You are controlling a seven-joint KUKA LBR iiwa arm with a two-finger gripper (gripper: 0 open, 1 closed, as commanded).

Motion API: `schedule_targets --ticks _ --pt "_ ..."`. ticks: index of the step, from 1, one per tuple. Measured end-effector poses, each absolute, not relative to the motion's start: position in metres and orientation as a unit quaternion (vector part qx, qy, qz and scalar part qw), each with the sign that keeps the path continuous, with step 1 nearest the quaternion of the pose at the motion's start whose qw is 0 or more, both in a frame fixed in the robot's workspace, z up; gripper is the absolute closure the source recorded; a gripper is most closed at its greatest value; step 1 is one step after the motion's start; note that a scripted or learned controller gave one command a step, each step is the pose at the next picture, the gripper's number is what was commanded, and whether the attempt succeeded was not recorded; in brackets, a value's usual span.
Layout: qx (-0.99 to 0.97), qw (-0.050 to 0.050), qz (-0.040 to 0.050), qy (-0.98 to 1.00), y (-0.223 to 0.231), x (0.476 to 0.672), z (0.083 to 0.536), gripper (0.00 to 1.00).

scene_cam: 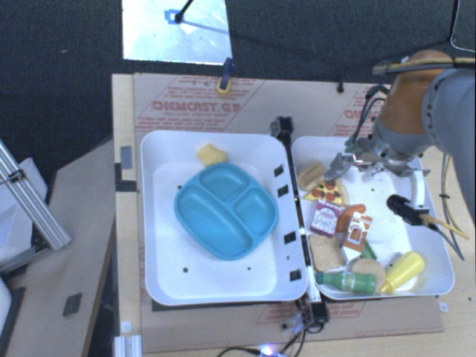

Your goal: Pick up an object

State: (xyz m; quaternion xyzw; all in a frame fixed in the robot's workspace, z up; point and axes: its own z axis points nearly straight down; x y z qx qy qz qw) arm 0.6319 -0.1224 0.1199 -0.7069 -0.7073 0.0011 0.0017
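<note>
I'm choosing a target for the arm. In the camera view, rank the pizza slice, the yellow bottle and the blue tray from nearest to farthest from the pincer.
1. Pizza slice, right bin, just below the pincer.
2. Yellow bottle, right bin's lower right corner.
3. Blue tray, in the left bin.

You can't tell how the gripper (338, 166) stands; it blurs against the right bin (439, 274). The arm (431, 110) runs off the right edge and covers that bin's far corner. The print on the small packets (327, 218) is too small to read.
</note>
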Motion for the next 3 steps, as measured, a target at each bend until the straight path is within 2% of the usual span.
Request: schedule_targets --ticks 1,2,3 --pt "-0.707 -0.003 -0.0017 -0.707 -0.123 0.634 0.086 0.0" --pt "-0.707 -0.006 -0.0049 -0.707 -0.123 0.637 0.101 1.0" --pt "-0.707 -0.003 -0.0019 -0.707 -0.131 0.633 0.153 1.0"
